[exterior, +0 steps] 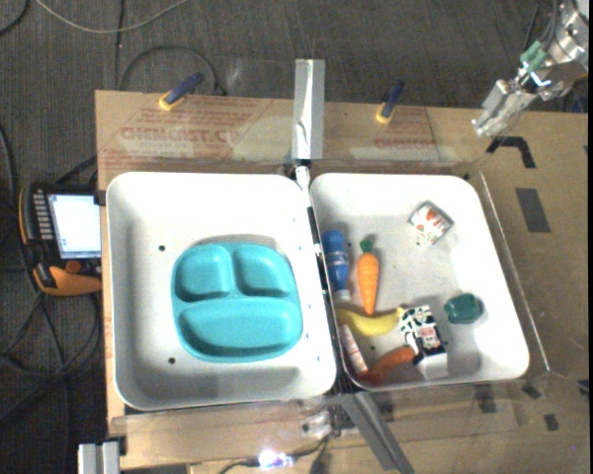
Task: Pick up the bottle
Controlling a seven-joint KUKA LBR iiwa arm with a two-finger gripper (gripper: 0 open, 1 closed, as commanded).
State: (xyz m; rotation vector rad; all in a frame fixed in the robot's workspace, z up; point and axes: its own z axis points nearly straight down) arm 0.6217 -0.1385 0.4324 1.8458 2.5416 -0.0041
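On the bench, the bottle (334,257) lies lengthwise along the right bin's (494,265) left wall, far left of the gripper (496,110).

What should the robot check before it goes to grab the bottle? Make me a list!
1. Bottle in sight: ok, it lies in the right bin against the left wall.
2. Hand above the bottle: not ok, it hangs beyond the bin's far right corner.
3. Room around the bottle: not ok, the carrot lies close beside it and the banana just below.
4. Bottle upright: not ok, it lies flat.
5. Hand open: cannot tell.
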